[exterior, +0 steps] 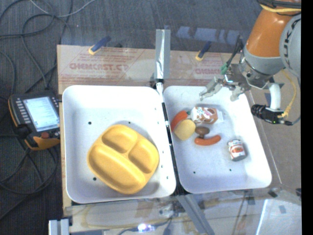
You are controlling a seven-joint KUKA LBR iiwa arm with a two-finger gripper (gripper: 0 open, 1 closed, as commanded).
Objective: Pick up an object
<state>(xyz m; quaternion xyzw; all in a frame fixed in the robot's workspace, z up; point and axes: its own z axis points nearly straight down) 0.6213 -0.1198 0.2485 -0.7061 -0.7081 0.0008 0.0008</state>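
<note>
Camera view: fixed overhead, slanted, looking down on 2 white bins side by side on a bench.
Arm: grey with an orange band (268, 26), entering from the right, wrist over the far right corner of the right bin.
Gripper (224, 88): above the far part of the right bin, 2 fingers spread apart, 1 tip (207, 93) pointing left, the other (236, 95) to its right; nothing between them.
Right bin (254, 173): holds 1 cluster of small things near its middle and 1 thing apart.
Packet (205, 114): white and red wrapper, lying flat just below the gripper, not touched by it.
Red piece (178, 118): orange-red, at the left wall of the right bin, touching the yellow ball.
Yellow ball (185, 129): pale yellow, round, just beside the packet on its lower left.
Brown lump (202, 130): small, dark, between the yellow ball and the sausage.
Sausage (208, 140): orange-red, lying on its side, just below the brown lump.
Small can (236, 150): red and white label, lying apart to the right of the cluster, near the right wall.
Left bin (73, 106): holds 1 large thing.
Yellow tray (123, 158): 3 compartments, rounded, resting in the near half of the left bin.
Handheld controller (34, 114): lit screen, on the floor left of the bench.
Clamps: 2, blue and yellow (99, 44), (204, 50), on the board behind the bins.
</note>
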